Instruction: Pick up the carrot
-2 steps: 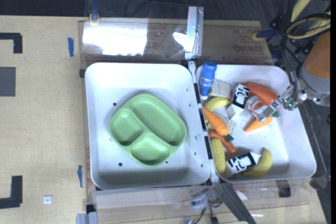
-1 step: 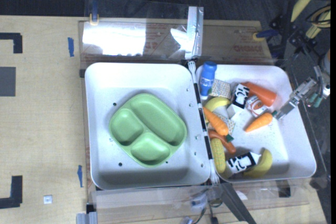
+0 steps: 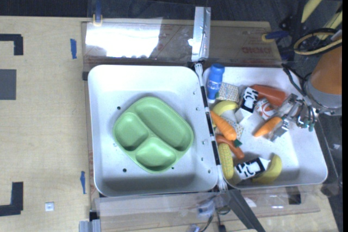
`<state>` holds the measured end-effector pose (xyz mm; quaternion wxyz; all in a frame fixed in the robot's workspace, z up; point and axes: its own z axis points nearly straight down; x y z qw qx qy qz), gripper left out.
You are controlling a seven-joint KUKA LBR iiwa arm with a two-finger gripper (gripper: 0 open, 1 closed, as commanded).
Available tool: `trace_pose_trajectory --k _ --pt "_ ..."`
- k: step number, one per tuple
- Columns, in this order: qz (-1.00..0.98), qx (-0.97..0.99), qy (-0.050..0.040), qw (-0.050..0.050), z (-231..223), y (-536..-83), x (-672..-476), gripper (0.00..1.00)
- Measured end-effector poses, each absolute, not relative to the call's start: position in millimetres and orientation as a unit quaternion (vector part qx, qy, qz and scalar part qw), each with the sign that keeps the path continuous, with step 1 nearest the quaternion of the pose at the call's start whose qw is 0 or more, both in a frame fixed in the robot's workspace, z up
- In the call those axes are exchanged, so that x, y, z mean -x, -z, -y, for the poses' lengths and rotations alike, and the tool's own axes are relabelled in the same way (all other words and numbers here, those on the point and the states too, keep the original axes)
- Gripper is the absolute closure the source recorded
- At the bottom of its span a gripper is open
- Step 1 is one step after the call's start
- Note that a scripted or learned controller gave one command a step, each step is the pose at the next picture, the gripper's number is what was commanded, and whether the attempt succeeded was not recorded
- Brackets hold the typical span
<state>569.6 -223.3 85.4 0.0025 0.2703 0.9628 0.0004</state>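
Gripping the carrot [image 3: 267, 126] between its fingers, the gripper [image 3: 278, 126] has it (lift out of the right bin [image 3: 304, 171] remains)

The right bin [image 3: 304, 168] is crowded along its left wall: a blue bottle [image 3: 215, 80], a banana [image 3: 224, 108], a carrot [image 3: 225, 126] and corn [image 3: 225, 160] lie close together. The floor near its right wall is open. In the left bin [image 3: 109, 84], free room surrounds the green plate [image 3: 154, 133].

Orange carrot [image 3: 267, 126] tilted, mid right bin [image 3: 311, 168]
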Motion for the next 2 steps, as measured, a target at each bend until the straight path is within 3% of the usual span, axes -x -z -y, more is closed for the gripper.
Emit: trace_pose_trajectory --k 1,2 --pt "-0.962 -0.271 -0.001 0.006 223.8 -96.3 -571.9 1.0" --pt "-0.962 -0.271 -0.001 0.006 223.8 -96.5 -572.1 0.0"
